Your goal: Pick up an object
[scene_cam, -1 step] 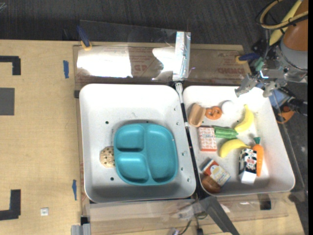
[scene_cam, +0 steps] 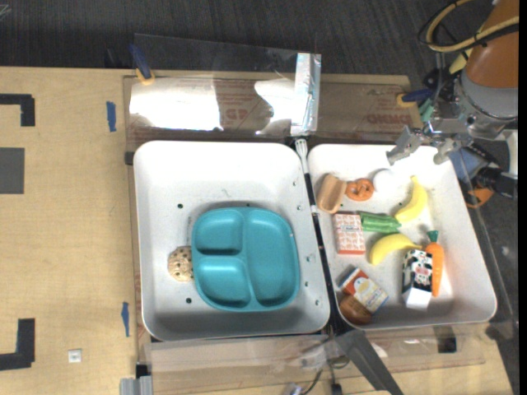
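We see bright, even overhead light; strong glare whitens the clear panel (scene_cam: 222, 97) behind the bins, and the whole picture looks slightly soft.

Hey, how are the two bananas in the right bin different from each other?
The upper banana stands nearly upright in the picture, beside the green vegetable; the lower banana lies more sideways, just under that vegetable. The upper one sits nearer the bin's far edge, the lower one nearer the milk carton. Both are yellow, curved toy fruit of similar size in the right bin.
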Controlling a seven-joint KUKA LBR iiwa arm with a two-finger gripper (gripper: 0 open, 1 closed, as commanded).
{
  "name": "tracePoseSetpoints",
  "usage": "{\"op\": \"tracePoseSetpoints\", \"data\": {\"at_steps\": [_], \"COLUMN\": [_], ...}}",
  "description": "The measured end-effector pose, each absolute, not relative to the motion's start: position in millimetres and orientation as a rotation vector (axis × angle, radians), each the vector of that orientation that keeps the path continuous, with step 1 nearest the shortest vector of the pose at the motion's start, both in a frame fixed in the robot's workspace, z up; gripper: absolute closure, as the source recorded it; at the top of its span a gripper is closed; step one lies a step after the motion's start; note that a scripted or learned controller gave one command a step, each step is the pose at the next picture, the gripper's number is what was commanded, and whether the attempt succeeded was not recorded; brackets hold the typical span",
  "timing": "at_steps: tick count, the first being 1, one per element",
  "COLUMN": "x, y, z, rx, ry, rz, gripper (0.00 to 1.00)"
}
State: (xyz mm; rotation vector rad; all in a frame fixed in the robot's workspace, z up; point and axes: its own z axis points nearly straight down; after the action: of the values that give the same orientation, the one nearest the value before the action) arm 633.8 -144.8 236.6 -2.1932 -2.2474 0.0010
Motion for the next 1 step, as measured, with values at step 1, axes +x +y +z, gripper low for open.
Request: {"op": "tracePoseSetpoints", "data": {"at_steps": [1], "x": [623.3], "y": [-184.8], "z": [101.4], "rx": [-2.132], "ry": [-2.324], "rz": [-0.009], "gripper": [0.00]}}
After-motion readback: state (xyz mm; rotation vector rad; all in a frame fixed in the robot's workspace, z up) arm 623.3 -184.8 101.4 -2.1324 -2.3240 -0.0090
